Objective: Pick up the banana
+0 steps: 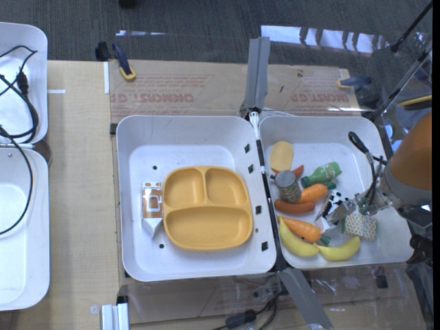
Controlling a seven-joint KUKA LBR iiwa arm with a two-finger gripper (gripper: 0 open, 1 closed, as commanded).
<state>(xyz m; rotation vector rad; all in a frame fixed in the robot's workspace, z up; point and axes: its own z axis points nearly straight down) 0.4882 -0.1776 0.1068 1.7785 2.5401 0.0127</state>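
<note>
The banana (317,249) lies in the right bin (306,126), along that bin's near wall, curved like a shallow bowl with its ends turned up. We take the banana as our landmark for the rest. Just above its left half rests a carrot (302,227), touching or nearly touching it. Farther above the banana we see a second carrot (301,199) with a small tin can (287,185) standing against it, and beyond those a pale yellow round piece (281,156) near the bin's far end. A green toy vegetable (323,174) lies above the banana and a little to its right. Just above the banana's right end sits a small black-and-white thing (335,206) that we cannot make out, and beside it a pale speckled wedge (362,227).

The claw (364,203) hangs above and to the right of the banana's right tip, close over the speckled wedge and apart from the banana. We cannot tell how its jaws stand.

Left of the banana, across the wall between the bins, the left bin (182,130) holds a yellow divided plate (206,207) and, beyond the plate, a small white carton (151,205). Both bins sit on the worktop (75,184).
</note>
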